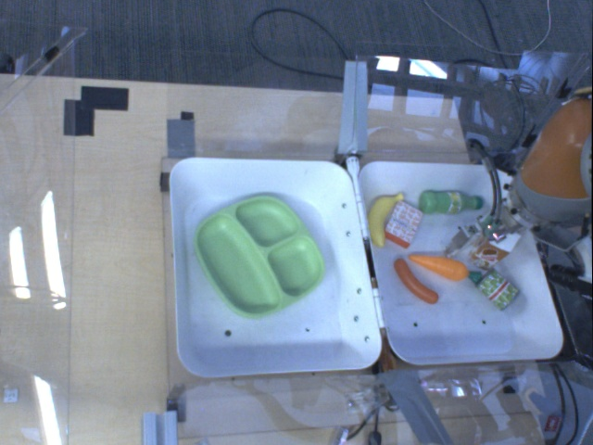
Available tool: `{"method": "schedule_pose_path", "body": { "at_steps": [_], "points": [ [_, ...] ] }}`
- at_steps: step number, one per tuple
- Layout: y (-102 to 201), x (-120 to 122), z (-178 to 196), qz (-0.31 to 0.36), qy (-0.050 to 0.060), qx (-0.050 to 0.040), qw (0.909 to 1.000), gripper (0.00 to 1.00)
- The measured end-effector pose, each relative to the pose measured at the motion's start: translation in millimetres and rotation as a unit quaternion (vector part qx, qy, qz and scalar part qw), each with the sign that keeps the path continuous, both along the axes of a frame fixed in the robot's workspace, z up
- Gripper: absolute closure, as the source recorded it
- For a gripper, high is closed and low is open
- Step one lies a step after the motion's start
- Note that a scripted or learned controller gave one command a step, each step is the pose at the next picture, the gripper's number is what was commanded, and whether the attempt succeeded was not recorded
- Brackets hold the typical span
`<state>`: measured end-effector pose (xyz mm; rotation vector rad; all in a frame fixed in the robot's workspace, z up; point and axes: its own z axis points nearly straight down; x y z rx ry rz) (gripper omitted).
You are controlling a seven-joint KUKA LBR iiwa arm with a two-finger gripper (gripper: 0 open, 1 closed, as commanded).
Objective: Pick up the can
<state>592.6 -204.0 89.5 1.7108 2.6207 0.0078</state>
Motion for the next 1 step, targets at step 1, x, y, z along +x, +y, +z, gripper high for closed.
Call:
{"method": "schedule_pose_path", "body": {
  "at_steps": [1],
  "points": [
    [1.1, 3.8, 13.5, 0.001, -0.005, -0.0008, 1.0000, 1.00]
  ]
}}
